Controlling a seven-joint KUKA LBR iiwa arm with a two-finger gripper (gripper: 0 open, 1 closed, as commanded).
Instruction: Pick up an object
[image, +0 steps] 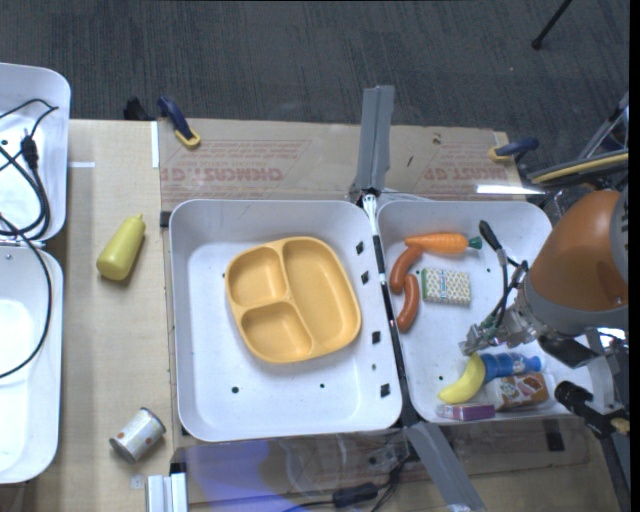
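Pincer hangs low in the right bin just above the banana near the counter's front right corner; its opening I cannot tell

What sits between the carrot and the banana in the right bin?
In the camera view, a small checkered packet lies between the carrot and the banana, with bare bin floor below it.

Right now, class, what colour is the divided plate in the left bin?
Yellow-orange, plain all over; the divided plate shows best in the camera view.
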